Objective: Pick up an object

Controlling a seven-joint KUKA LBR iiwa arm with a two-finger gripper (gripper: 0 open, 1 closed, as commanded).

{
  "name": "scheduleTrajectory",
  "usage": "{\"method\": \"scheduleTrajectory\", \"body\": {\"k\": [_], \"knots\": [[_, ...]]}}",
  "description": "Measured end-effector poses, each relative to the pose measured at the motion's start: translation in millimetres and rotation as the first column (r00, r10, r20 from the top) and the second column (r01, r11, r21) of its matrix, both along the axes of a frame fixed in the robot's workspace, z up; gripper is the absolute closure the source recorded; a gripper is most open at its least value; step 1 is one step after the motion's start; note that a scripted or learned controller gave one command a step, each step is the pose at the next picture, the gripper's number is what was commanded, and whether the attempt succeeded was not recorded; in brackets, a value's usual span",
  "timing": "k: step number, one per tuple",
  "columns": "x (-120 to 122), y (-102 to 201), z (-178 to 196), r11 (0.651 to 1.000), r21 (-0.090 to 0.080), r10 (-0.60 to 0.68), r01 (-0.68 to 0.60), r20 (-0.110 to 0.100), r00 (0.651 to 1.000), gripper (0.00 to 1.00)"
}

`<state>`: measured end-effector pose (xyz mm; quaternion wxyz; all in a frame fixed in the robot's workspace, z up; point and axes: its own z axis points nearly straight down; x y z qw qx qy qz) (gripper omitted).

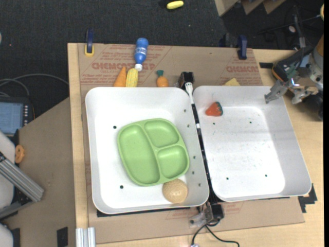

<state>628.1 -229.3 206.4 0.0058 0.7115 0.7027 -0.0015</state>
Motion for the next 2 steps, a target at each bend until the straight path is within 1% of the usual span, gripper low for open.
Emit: {"method": "scheduleTrajectory", "body": {"k": [1, 2], "knots": [[12.8, 114.8, -41.9, 1.000, 0.016, 0.022, -0.022, -0.011, 1.000, 0.00], [-83.4, 135.8, -124.0, 1.000, 0.015, 0.011, -0.011, -0.021, 1.000, 0.00]]}}
